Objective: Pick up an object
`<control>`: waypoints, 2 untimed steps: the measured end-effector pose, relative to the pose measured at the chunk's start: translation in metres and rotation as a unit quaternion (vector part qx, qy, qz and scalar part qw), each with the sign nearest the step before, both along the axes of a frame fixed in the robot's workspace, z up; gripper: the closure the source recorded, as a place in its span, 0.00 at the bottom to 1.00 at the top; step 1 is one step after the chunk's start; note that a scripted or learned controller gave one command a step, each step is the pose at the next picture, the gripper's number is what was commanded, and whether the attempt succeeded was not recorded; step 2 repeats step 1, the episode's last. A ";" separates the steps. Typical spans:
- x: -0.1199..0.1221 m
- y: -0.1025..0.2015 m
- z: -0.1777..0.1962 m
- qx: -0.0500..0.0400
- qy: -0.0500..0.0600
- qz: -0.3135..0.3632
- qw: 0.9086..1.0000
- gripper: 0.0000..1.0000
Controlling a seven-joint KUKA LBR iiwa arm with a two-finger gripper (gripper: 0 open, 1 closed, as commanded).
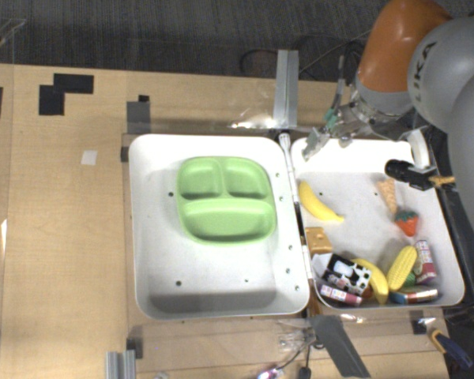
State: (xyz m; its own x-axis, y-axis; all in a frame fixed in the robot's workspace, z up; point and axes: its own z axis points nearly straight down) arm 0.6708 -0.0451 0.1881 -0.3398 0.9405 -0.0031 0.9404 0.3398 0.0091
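Yellow banana [320, 204] lies in right bin [355, 172] | at 6 o'clock from gripper [325, 136], apart | finger state: cannot tell | green tray [225, 198] in left bin [154, 212]

Two white bins [142, 235], one green tray [224, 198], two bananas [319, 204]

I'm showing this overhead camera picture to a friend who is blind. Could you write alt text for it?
A grey robot arm with an orange band reaches in from the right, its gripper over the far edge of the right bin, which holds a banana, toy corn and other small items. The left bin holds a green divided plate.
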 end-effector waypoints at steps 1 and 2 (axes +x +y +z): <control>-0.035 -0.045 -0.093 0.000 0.001 -0.021 1.000 0.00; -0.035 -0.045 -0.093 0.000 0.001 -0.021 1.000 0.00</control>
